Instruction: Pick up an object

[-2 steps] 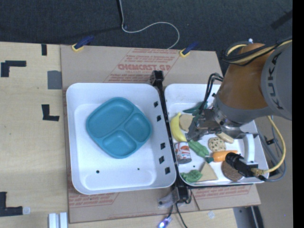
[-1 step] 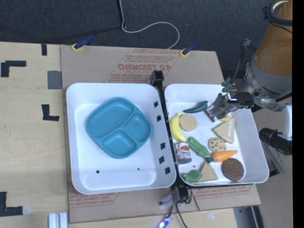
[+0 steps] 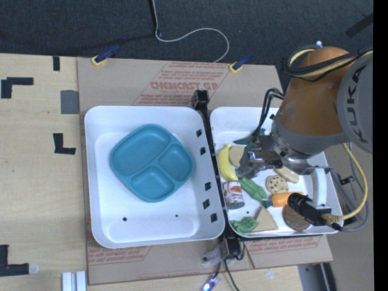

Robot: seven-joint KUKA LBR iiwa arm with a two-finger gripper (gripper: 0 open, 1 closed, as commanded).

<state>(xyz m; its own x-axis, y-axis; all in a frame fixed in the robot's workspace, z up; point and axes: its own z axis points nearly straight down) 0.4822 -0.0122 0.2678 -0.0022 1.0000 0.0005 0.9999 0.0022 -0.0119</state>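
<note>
The bench top (image 3: 36, 180) is light wood with black angular marks along its left side. Behind it runs a dark carpeted floor (image 3: 73, 11), crossed by a thin white cable (image 3: 188, 36). A cardboard sheet (image 3: 182, 83) with red print lies on the bench, held at its rear corners by two clamps with blue and yellow parts.

Two white bins stand side by side on the cardboard. The left bin (image 3: 100, 223) holds a blue divided plate (image 3: 151, 161), lying flat and near the bin centre.

The arm (image 3: 315, 102) enters from the right and covers the rear part of the right bin (image 3: 230, 119). The gripper (image 3: 254, 161) sits low over that bin, just beside a yellow banana (image 3: 225, 161). Finger spacing cannot be determined.

Candidate objects lie in the right bin: a small can (image 3: 234, 194), a green item (image 3: 254, 190), a spotted cookie (image 3: 274, 183), an orange piece (image 3: 280, 199), and a green leafy item (image 3: 245, 225) at the front edge.
</note>
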